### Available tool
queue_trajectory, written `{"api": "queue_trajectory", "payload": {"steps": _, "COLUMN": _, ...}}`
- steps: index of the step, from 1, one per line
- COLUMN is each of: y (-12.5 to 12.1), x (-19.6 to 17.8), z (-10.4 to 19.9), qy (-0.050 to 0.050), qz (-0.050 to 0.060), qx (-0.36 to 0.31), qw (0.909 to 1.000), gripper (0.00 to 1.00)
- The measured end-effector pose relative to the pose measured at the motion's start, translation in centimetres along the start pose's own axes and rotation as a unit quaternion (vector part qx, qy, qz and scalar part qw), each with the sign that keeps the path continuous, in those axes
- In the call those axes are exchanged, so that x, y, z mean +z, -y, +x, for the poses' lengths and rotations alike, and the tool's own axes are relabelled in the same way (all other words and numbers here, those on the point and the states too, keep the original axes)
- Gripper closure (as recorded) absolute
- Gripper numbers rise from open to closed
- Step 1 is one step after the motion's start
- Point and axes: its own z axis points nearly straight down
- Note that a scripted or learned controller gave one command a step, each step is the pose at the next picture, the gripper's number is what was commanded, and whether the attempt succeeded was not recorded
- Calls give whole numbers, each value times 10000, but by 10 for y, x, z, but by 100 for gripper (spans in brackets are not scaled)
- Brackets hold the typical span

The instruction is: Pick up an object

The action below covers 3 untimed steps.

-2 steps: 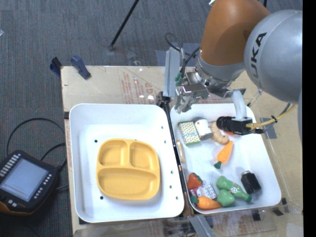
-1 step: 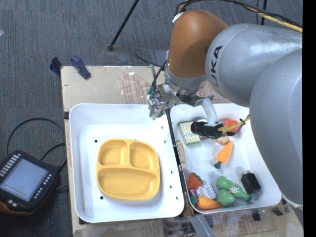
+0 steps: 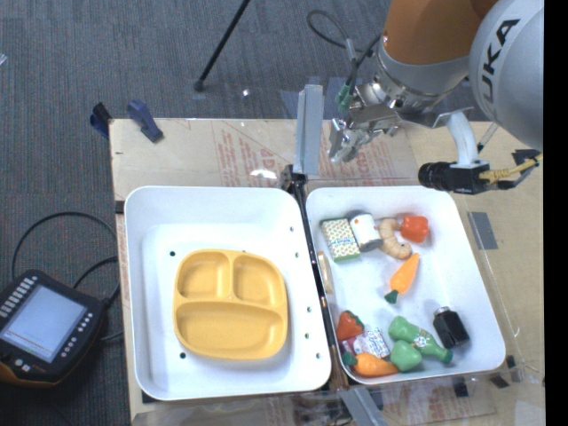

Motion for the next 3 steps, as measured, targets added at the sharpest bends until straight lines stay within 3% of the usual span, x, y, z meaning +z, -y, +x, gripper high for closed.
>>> {"api": "queue_trajectory", "payload": {"steps": 1, "y": 14, "x": 7, "z": -13, "qy": -22, "qz": 57, "qx": -1630, "qw": 9866, "gripper": 100}}
{"api": "queue_trajectory", "payload": {"steps": 2, "y": -1, "x": -28, "z": -20, "qy": -14, "qz": 48, "qx": -865, "qw": 9962, "gripper": 100}}
{"api": "queue_trajectory", "payload": {"steps": 3, "y": -2, "x": -36, "z": -20, "qy": -20, "qz": 70, "qx": -868, "qw": 9962, "gripper": 100}}
